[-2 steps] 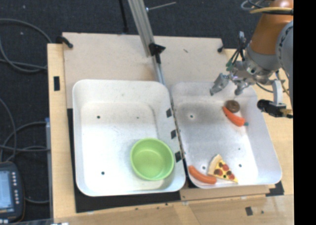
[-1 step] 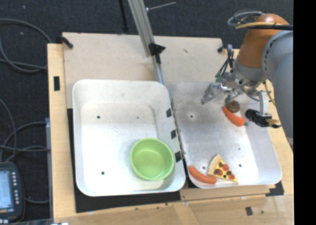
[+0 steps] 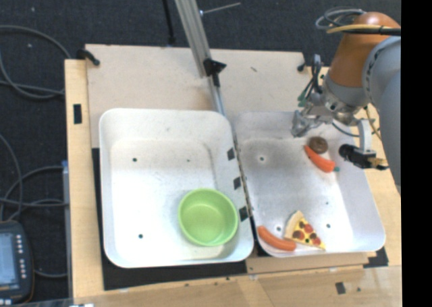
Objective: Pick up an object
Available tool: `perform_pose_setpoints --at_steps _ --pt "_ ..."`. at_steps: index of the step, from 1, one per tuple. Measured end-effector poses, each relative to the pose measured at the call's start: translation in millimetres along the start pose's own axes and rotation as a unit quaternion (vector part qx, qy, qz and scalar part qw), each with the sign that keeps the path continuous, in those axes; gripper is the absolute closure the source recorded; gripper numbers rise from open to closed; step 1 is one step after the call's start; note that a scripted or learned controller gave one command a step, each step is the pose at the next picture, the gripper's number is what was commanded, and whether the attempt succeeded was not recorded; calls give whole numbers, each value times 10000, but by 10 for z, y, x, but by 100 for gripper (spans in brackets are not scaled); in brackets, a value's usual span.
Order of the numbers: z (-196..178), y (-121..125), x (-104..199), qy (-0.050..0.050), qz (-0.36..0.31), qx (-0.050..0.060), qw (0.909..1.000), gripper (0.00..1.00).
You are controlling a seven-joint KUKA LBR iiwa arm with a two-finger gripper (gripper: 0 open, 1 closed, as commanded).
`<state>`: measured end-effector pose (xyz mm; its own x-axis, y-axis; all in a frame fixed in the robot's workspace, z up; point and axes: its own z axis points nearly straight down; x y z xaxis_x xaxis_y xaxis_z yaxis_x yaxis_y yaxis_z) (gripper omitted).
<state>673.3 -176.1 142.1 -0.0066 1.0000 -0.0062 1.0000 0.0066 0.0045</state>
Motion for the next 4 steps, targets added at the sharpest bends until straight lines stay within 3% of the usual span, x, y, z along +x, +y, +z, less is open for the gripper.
perform_pose_setpoints --at_steps 2,4 --pt "-736 42 -25 32 0 -6 10000 100" --pt "-697 -235 904 37 1 20 10000 100"
